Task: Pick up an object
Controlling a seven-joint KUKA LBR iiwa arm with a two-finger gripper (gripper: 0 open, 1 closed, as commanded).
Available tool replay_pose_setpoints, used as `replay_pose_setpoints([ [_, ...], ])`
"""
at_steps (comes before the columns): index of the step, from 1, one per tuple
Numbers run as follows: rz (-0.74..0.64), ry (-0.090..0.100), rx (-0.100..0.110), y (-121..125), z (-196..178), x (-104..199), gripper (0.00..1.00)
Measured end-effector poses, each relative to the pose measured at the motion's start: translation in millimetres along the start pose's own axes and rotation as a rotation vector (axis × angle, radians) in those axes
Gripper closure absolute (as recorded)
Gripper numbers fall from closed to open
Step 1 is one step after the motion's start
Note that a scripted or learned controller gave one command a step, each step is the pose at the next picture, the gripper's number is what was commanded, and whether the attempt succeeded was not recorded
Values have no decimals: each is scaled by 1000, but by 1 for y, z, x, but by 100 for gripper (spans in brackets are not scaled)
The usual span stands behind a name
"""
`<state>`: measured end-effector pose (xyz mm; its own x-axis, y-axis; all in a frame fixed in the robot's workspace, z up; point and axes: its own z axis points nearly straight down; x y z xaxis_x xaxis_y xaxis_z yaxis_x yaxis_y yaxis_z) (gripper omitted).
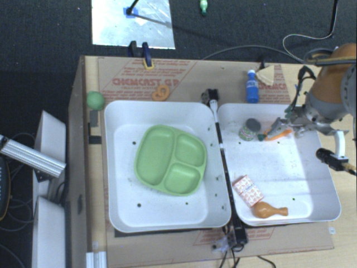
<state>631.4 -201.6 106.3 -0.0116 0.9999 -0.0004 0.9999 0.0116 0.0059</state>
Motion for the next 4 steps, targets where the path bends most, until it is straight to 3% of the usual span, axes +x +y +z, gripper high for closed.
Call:
replay_pose_setpoints([
  [1, 5, 3, 18, 35, 24, -4, 0],
  [2, 1, 6, 18, 36, 13, -3, 100],
  [3, 6, 0, 0, 39, -88, 69, 100],
  [4, 6, 2, 3, 16, -92, 146, 100],
])
